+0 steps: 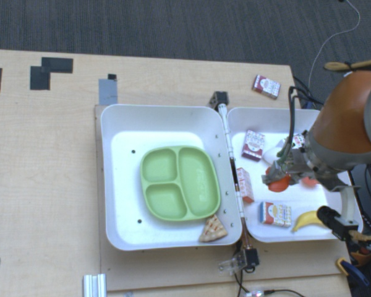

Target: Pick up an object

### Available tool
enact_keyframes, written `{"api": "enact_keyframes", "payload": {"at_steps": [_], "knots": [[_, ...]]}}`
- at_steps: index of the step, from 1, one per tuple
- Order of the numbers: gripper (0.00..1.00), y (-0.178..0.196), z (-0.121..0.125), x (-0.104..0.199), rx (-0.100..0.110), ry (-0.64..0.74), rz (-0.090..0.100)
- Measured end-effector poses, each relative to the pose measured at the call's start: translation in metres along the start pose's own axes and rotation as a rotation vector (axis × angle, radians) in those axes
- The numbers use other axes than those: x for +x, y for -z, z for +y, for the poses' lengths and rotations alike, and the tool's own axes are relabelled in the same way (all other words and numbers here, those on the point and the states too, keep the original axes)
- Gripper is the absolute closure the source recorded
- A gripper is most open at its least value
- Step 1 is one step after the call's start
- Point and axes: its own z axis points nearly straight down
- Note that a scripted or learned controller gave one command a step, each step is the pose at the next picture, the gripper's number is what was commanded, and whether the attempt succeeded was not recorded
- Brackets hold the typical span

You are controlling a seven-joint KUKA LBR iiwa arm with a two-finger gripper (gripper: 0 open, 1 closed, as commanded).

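Hovering hand (278, 173) over red object (279, 183) | banana (309, 220) lying left-right, apart

Red tomato (279, 182) in right bin (297, 235), under fingers (273, 172).

You won't find any lettering here that can be read: the small red-and-white cartons (254, 145) in the right bin (334, 237), the one by the banana (275, 213), and the one lying on the bench (266, 86) carry printed faces, but the print is too small and blurred to make out
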Motion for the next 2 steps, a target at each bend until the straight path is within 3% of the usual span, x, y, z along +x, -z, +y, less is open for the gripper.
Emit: {"api": "enact_keyframes", "payload": {"at_steps": [2], "knots": [[1.00, 0.021, 0.004, 0.001, -0.008, 0.010, 0.001]]}}
